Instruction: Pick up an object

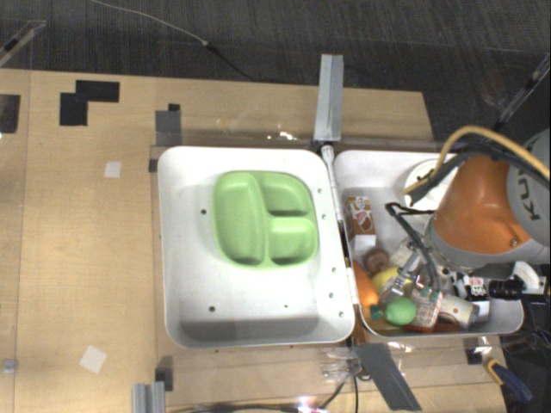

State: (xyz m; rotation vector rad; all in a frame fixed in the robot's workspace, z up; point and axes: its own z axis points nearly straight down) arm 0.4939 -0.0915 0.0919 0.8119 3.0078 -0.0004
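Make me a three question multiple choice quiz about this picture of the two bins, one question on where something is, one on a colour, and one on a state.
1. Where is the divided tray?
A. left bin
B. right bin
C. on the bench

2. What colour is the ball near the gripper?
A. blue
B. green
C. white

3. How does the tray sit?
A. on its edge
B. leaning on a wall
C. flat in the bin

Answers: 1 A, it sits inside the left bin. 2 B, the ball in the right bin is green. 3 C, all three compartments face up.
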